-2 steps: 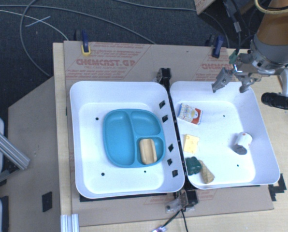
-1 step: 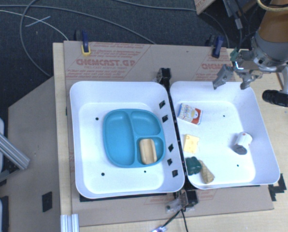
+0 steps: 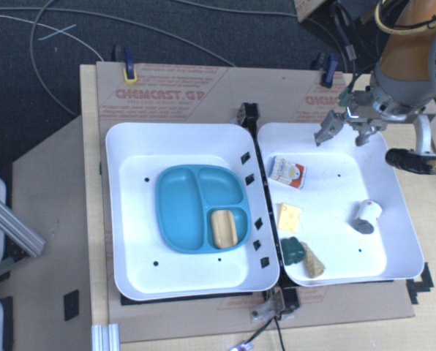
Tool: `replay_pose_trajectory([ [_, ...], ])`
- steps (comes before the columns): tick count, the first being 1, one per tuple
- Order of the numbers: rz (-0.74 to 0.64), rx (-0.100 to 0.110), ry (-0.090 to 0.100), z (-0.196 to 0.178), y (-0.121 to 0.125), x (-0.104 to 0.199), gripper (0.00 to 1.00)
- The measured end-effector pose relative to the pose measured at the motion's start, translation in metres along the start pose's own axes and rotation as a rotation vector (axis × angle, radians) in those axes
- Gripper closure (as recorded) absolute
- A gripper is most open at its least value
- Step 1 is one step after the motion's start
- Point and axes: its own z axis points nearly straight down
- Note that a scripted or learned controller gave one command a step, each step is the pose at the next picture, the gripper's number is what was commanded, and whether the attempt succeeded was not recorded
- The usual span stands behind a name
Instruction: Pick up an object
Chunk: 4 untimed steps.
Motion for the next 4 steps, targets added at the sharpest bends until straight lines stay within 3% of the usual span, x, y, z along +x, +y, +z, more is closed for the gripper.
replay_pose_trajectory([
  [2,0.001,0.004,0.001,0.093,-0.011,-0.003,0.0],
  [3,0.0,-0.005,0.0,0.078,-0.009,-0.002,1.0],
  [4,-0.001,-0.01,-0.002,0.014,-0.003,-0.002,1.0],
])
